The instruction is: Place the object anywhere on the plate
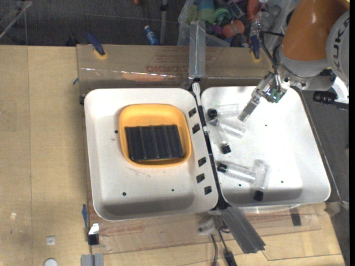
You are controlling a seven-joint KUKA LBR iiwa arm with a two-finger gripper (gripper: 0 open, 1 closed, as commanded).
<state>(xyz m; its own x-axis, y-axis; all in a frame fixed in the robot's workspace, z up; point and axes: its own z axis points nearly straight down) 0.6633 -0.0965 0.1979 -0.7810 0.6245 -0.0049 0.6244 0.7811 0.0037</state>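
Gripper (244, 115) over right bin (294, 148), finger state unclear; clear plastic pieces (244, 172) below; yellow plate (152, 113) in left bin (105, 165)

A single fixed camera hangs above the pale wooden counter (39, 148) and looks down at a slant toward its far edge. It stands far enough back to take in both shallow white plastic bins whole: the left bin (105, 198) sits mid-frame, the right bin (310, 176) just beside it. Beyond the counter, the top of the frame catches dark floor and a clear tub of bright toys (233, 7). The grey arm with its orange band (310, 21) enters from the upper right.
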